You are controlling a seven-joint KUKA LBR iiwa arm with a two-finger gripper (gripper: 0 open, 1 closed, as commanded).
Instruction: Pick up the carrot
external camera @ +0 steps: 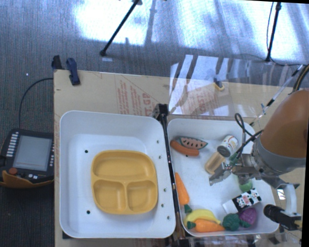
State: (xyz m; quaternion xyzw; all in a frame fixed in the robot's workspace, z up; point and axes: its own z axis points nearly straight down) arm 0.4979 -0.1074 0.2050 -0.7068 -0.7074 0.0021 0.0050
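Item: gripper (220, 176), over the right bin (198, 133); I cannot tell its state. Carrot (181, 189) lies down-left of it, by the bin's divider wall. A second carrot (207, 226) below; I risk targeting it, or clipping the wall.

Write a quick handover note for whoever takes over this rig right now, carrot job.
Claw: over the right bin, above bare floor; whether it is open or shut can't be told. Nothing visibly held.
Carrot: lying at the right bin's left wall, left of the claw, untouched. A second carrot lies at the front edge beside the banana.
Left bin: holds a yellow tray.
Done: nothing yet.
Left: move to the carrot, grasp, lift.
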